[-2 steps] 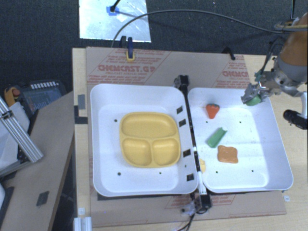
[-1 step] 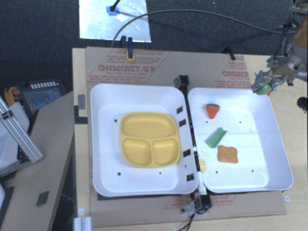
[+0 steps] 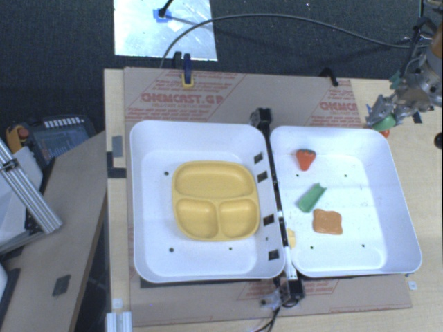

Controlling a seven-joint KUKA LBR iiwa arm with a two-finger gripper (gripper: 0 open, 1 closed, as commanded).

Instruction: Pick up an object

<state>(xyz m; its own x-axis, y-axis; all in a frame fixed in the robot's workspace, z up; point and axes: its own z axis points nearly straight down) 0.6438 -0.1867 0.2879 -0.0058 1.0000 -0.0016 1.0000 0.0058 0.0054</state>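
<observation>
Bins side by side on the tabletop (image 3: 83, 185), lower-middle of frame. Left bin (image 3: 149, 185) carries a yellow divided tray (image 3: 213, 199), three compartments, nothing in them. Right bin (image 3: 394, 206) holds the candidates: an orange flat piece (image 3: 327, 221) nearest the bottom, a green block (image 3: 311, 197) just above and left of it, tilted, close to it but whether touching can't be told, and a red-orange piece (image 3: 305, 159) further up, well apart from the other two. A small yellowish bit (image 3: 291, 238) sits at the right bin's left wall near the centre divider, too small to identify. Pincer (image 3: 383, 118) is at the upper right of frame, outside and above the right bin's far corner, well apart from all three objects; something green and a bit of red show at its tip, but whether that is a held item or part of the tool is unclear, and whether it is apart or together cannot be told. Judged step: approach not yet made, nothing clearly picked. Next move calls for travelling down-left over the far rim into the right bin, then dropping on one item. Red-orange piece looks the easiest: closest to the arm, open floor all round. Green and orange pieces crowd each other, so a descent there risks nudging the neighbour. Far rim and centre divider are the edges to clear.
</observation>
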